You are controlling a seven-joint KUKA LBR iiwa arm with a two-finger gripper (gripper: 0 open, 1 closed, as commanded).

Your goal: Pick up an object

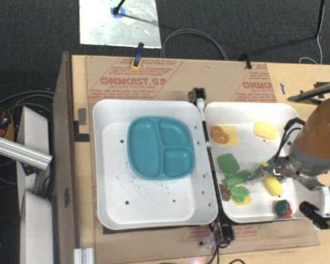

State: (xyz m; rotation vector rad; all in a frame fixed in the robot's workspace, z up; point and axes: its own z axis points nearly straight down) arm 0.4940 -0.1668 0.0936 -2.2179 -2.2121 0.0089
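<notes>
The arm (pixel 319 142) comes in from the right edge of the table (pixel 154 76), its orange band and grey wrist covering much of the right bin's (pixel 247 111) far right side, and its bulk runs out of sight past the edge. The tool (pixel 264 171) reaches low over the middle of that bin, but it is small and dark against the clutter, and I cannot tell how wide it stands or whether it has hold of anything. Just beside it lies a yellow corn-like piece (pixel 274 186), partly hidden by the wrist. Near the bin's front right corner sits a small red and green toy (pixel 282 208), too blurred to name. Green leafy shapes (pixel 231 169) lie toward the bin's left wall, with a yellow-green lump (pixel 241 194) in front of them. At the back are an orange ring (pixel 220 135) and a smooth yellow oval (pixel 265 129). The left bin (pixel 107 147) holds a glossy teal divided plate (pixel 160 148) with three compartments.
</notes>
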